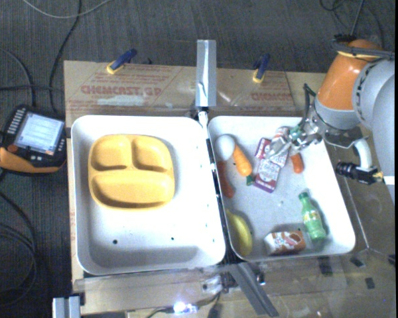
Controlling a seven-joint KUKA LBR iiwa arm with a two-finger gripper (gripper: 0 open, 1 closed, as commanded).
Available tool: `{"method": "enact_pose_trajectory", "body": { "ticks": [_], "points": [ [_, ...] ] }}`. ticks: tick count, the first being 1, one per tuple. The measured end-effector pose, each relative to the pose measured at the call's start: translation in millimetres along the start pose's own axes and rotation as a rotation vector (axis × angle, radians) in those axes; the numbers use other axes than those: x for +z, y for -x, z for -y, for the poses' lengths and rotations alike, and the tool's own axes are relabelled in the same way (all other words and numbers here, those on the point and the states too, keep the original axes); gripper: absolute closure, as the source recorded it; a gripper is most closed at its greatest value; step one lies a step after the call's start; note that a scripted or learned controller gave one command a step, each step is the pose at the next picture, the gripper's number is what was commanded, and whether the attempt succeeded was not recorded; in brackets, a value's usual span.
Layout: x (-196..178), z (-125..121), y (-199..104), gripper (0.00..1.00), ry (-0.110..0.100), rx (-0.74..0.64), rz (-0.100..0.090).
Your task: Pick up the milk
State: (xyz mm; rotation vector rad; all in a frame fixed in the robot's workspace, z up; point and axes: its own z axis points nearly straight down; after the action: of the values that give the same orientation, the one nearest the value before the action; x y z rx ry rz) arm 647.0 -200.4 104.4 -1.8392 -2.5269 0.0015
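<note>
Hovering: gripper is seen over the milk, right bin
Fingers: spread or pressed together cannot be told

Red block letters ran across the board behind the bins, too faint to read with certainty. The print on the milk carton was too small to make out.
</note>
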Motion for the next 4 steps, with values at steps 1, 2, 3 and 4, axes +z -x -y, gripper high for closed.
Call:
{"method": "enact_pose_trajectory", "body": {
  "ticks": [1, 2, 3, 4],
  "points": [
    [13.2, 49.1, -78.7, 1.0, 0.027, 0.1, 0.025],
    [-76.2, 70.8, -152.0, 1.0, 0.01, 0.01, 0.011],
    [-76.1, 71.1, -151.7, 0.0, 0.01, 0.01, 0.01],
    [-82.0, 32.1, -79.3, 0.0, 0.008, -0.178, 0.016]
  ]
}}
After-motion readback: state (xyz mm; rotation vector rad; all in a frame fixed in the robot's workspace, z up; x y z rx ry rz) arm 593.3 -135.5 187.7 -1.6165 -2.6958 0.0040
